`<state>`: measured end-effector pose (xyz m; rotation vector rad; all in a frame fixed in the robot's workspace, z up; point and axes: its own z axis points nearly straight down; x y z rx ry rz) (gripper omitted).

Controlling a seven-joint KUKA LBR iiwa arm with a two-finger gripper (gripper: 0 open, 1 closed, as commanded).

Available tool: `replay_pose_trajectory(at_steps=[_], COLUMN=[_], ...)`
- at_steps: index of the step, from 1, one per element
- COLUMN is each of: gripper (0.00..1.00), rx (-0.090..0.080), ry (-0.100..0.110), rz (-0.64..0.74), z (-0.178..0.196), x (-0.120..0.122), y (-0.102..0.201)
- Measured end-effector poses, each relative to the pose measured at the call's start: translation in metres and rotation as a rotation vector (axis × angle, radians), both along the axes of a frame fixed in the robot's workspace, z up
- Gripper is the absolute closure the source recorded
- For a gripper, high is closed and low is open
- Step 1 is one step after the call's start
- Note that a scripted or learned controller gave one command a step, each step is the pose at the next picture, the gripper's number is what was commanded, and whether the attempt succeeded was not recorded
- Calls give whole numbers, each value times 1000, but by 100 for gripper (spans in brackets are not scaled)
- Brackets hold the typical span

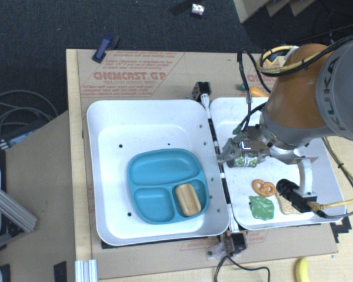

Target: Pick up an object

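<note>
The arm [317,93] enters from the right edge of the camera view. Its grey body and orange band slope down and leftward. The wrist ends in 1 gripper [238,154], positioned low, pointing down and left. The gripper hardware appears metallic and is partly blurred.

Red print runs across the brown board [135,75] under the bins, and the big line reads roughly "CHEMCAST GP". Smaller red lines sit above and below it, too fine to read. Nothing else legible.
</note>
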<state>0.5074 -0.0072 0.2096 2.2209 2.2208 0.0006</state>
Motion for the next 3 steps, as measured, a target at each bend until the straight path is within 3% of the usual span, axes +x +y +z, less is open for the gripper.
replay_pose_trajectory(at_steps=[1,2,3], gripper=[100,100,100], rx=[1,0,-1], ry=[0,4,0], rz=[1,-1,-1], z=[13,-26,-13], x=[1,7,7], y=[31,6,-22])
